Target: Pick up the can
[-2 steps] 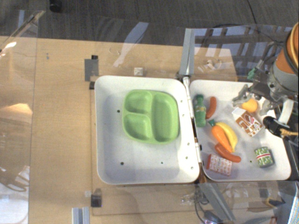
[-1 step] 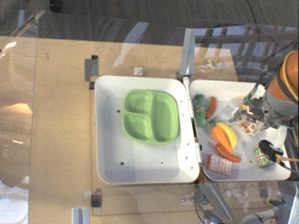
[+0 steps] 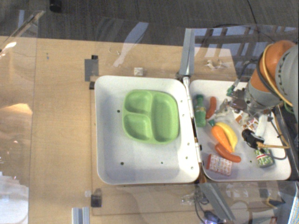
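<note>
Closest to the camera, at the front edge of the right bin (image 3: 276,172), lies the can (image 3: 219,164), on its side in the front left corner. Its wrapper is red and white with a speckled print; the print is too small to read. Nothing touches it except perhaps the red sausage (image 3: 228,154), which lies just behind it.

The gripper (image 3: 233,101) hangs over the back half of the same bin, well apart from the can. It hangs from the grey arm (image 3: 287,73), which reaches in from the right. At this slant I cannot tell whether the gripper is open or closed, and nothing can be seen held in it. It sits just beside a second red sausage (image 3: 212,107) and near a green bottle (image 3: 200,110) that lies along the bin's left wall; contact with either cannot be judged.

Between gripper and can lie an orange carrot (image 3: 218,135) and a yellow banana (image 3: 230,132), pressed together. Under the wrist lies a small packet (image 3: 252,123) with red, white and dark markings, unreadable. A green-and-white tin (image 3: 264,160) sits toward the front right, its label also too blurred to read.

In the left bin (image 3: 140,172) a green divided plate (image 3: 152,116) lies flat, with three compartments.
</note>
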Robot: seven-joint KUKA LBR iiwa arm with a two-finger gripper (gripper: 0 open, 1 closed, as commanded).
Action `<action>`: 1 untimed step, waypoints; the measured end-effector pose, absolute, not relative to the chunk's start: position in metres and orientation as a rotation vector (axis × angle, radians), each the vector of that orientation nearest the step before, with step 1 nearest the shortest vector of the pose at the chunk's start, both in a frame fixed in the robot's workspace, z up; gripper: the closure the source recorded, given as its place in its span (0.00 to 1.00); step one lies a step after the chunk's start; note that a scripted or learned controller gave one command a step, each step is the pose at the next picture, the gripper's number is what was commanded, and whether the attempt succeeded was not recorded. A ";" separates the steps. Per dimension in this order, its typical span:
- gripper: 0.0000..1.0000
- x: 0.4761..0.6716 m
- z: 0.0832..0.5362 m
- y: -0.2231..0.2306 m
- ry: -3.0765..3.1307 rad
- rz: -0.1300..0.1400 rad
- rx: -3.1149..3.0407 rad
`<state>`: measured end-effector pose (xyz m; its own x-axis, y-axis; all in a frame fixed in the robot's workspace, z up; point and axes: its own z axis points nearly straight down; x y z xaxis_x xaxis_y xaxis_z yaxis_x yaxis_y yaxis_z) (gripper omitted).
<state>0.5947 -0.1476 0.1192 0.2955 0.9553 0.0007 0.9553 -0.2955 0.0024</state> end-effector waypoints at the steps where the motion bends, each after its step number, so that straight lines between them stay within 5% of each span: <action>1: 0.00 0.546 0.211 -0.185 2.042 0.007 2.378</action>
